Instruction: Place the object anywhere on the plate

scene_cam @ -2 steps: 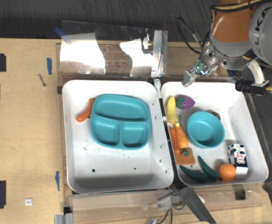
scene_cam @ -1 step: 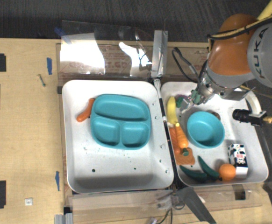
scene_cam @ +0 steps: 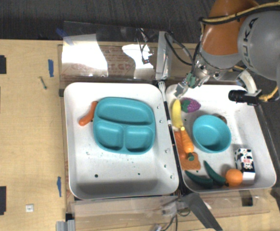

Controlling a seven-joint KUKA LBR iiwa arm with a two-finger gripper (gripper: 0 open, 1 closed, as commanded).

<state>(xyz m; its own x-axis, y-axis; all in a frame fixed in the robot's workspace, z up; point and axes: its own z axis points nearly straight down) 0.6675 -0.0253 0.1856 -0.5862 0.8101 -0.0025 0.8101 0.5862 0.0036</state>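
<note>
Over on the left side of the frame, the blue plate [scene_cam: 124, 125] with its three sections sits inside the left white bin [scene_cam: 77, 167]. An orange toy, maybe a hot dog or a carrot [scene_cam: 87, 114], leans on the plate's left edge, in the bin. Which toy the arm means to move, I cannot say for sure.

Just right of the middle, the right white bin [scene_cam: 262, 134] has lots of toys. A yellow banana [scene_cam: 177, 113] lies by the wall between the bins, with a purple toy [scene_cam: 191, 105] beside it. Below them are a carrot [scene_cam: 185, 142], a blue bowl [scene_cam: 211, 134], a dark green pepper or pickle [scene_cam: 214, 173], an orange ball-shaped fruit [scene_cam: 234, 177] and a small cow-print box [scene_cam: 244, 160].

Up top, the gripper [scene_cam: 183, 87] hangs just above the banana's top end. Nothing shows between its fingers; how far apart they are is too small to tell.

I think it is at the picking step. Next it would need to go down, close on a toy, lift it, and carry it left over the plate.
</note>
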